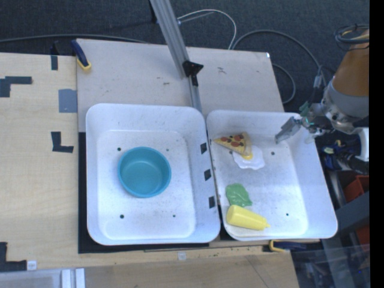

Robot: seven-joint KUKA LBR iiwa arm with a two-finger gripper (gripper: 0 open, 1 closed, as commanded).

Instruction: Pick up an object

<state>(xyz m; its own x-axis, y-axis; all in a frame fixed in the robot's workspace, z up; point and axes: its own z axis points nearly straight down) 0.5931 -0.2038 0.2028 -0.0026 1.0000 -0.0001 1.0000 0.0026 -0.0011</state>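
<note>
Arm reaching from right, fingers (285, 132) over right bin (312, 179), spread unclear

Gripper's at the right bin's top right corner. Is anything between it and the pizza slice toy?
Nothing visible. The gripper hangs over the right bin's upper right corner, and bare bin floor lies between it and the pizza slice toy. A white piece sits just below the slice, off that line.
</note>
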